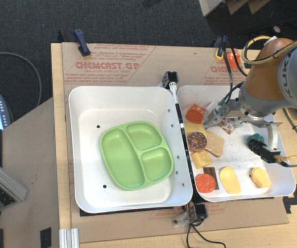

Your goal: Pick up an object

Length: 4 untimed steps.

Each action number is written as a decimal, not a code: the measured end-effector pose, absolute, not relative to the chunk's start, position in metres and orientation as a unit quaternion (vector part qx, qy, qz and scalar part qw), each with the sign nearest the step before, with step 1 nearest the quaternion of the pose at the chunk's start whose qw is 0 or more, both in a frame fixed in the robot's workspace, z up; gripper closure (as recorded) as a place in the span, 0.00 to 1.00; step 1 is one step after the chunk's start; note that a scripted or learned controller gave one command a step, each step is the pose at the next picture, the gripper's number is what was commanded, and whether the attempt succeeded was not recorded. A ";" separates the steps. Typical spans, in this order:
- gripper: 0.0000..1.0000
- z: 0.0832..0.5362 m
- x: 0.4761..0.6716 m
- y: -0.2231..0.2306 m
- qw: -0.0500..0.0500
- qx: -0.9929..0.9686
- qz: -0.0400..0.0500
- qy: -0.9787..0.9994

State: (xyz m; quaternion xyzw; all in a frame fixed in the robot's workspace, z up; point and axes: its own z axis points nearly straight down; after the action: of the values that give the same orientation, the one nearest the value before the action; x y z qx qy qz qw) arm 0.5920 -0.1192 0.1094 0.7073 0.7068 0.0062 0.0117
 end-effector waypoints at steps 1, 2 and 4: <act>0.00 0.189 0.516 0.003 -0.002 0.703 0.002 0.711; 1.00 0.195 0.518 -0.004 0.000 0.707 0.000 0.707; 1.00 0.258 0.478 0.041 -0.003 0.705 -0.002 0.709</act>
State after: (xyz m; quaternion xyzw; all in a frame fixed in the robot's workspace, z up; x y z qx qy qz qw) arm 0.4784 0.0410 0.2584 0.7047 0.7095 -0.0016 -0.0031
